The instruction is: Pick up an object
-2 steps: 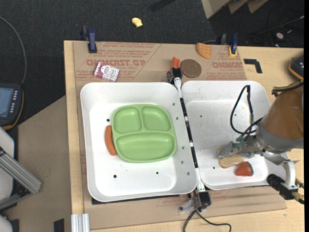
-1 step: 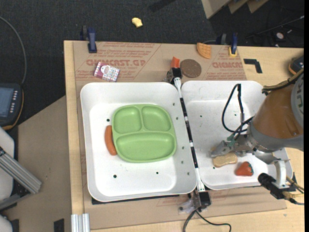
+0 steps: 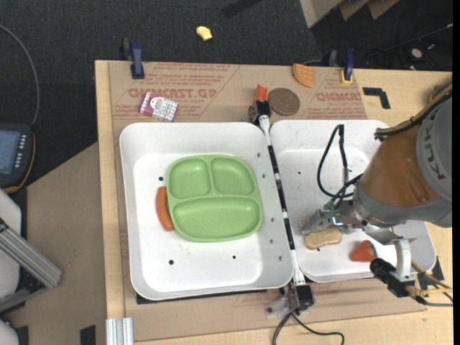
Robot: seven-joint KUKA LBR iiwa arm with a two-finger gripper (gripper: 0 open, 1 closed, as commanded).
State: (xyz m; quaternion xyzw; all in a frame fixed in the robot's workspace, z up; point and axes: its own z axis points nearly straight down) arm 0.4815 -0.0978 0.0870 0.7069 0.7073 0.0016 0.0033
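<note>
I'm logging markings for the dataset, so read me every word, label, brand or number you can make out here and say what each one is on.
"CHEMCAST GP", red print on the brown board behind the left bin; the last letters are faint.
"CHEMC...", the same red print on that board behind the right bin, cut off partway.
"KU...", dark letters on the grey arm, cut off at the frame edge.
Small pink and white packet: print too small to read.

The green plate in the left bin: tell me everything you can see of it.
The green plate is a pale green, plastic-looking divided tray with rounded corners: two small compartments on its far side, one long one on its near side, all bare. It lies flat, right way up, near the middle of the left bin. An orange, sausage-shaped piece lies along its left edge.
</note>
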